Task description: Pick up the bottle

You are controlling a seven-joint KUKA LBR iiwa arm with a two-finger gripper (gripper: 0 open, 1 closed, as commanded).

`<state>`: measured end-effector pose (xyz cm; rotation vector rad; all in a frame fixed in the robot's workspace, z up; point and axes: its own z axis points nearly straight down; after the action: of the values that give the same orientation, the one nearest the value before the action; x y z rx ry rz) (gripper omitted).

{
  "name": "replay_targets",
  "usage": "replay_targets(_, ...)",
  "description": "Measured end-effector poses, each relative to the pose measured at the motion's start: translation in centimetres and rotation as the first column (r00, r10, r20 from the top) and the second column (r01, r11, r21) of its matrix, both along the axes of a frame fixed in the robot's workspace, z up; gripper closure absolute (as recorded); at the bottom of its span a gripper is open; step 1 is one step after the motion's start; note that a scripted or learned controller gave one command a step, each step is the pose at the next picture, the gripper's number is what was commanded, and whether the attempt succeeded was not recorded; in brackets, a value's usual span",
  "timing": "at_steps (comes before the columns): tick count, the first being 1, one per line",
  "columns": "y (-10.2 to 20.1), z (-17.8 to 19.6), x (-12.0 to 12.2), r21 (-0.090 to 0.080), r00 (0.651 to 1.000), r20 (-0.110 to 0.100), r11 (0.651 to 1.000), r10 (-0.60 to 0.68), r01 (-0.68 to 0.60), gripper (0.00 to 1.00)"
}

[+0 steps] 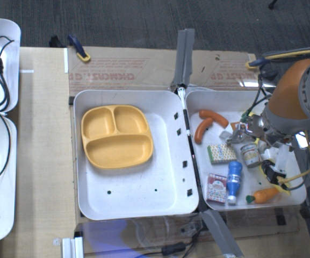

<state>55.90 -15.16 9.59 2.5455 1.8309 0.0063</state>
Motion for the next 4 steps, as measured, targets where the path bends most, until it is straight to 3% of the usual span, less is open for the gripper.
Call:
replay_targets(1, 0.0, 0.9, 0.1, 0.002, 1.000, 0.001, 1.000, -0.001, 0.001, 1.00)
replay_targets(2, 4.1, 16.5, 2.8, 0.000, 0.983, -0.010, 0.983, -0.182, 0.182, 1.00)
replay_targets(3, 4.1, 16.5, 2.8, 0.000, 0.983, -0.010, 0.983, -0.182, 0.183, 0.00)
replay_targets(4, 3.0, 4.3, -6.5, 0.003, 0.999, -0.012, 0.999, -0.049, 0.049, 0.00)
